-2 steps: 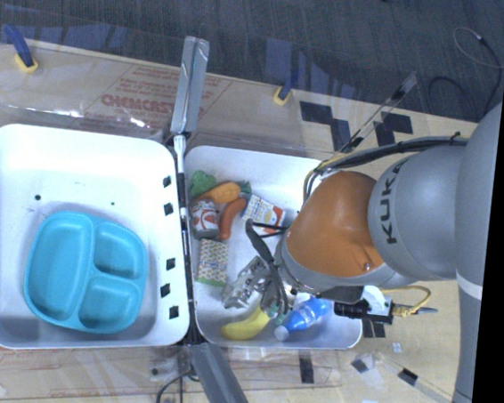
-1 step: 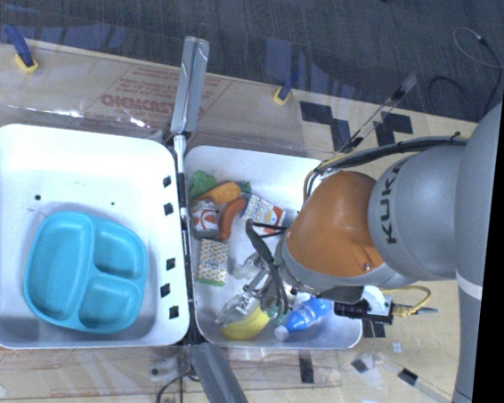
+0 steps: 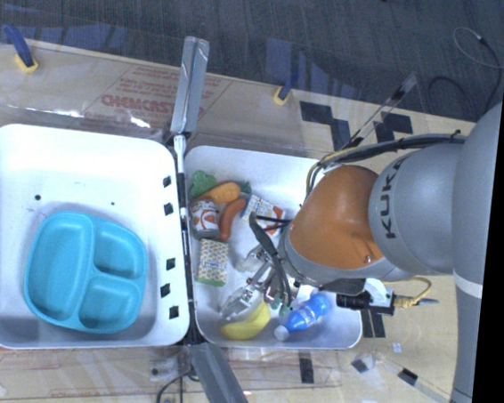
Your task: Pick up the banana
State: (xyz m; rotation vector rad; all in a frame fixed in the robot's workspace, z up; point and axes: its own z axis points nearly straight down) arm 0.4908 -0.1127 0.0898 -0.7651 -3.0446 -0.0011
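Observation:
The yellow banana (image 3: 249,325) lies on the floor of the right bin (image 3: 331,339), near its front wall. My gripper (image 3: 243,303) reaches down from the orange-banded wrist and sits right over the banana's upper left edge. Its silver fingers (image 3: 232,308) look spread apart, with their tips at the banana's top side. The banana is not lifted, and part of it is hidden under the fingers.
A blue-capped bottle (image 3: 304,314) lies just right of the banana. A snack packet (image 3: 212,262), a can (image 3: 204,219), a carrot (image 3: 227,193) and a green item (image 3: 202,183) fill the bin's left side. The left bin (image 3: 24,154) holds a blue divided tray (image 3: 88,270).

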